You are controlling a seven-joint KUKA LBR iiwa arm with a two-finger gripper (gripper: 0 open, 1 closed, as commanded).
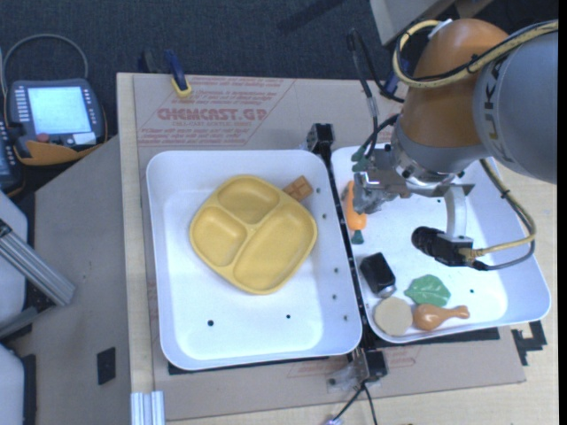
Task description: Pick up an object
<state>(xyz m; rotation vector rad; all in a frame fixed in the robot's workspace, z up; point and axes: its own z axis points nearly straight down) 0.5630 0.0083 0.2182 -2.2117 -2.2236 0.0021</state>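
Two bins on the bench point(133, 237). Left bin point(168, 264): yellow tray point(252, 233), wood block point(299, 189) at its upper right edge. Right bin point(514, 282): hand point(368, 193) low at its left wall, grip state unclear; carrot point(354, 215) just beside it. Below: black box point(378, 273), green leaf point(427, 289), drumstick point(438, 315), tan disc point(393, 315).

The arm point(496, 87) reaches in from the right, its grey link and orange band high above the right bin point(523, 290). The wrist points down over that bin's upper left part. The tool point(368, 193) hangs low near the bin's left wall, in its upper left corner. A cable loops from the wrist toward the bin's middle.
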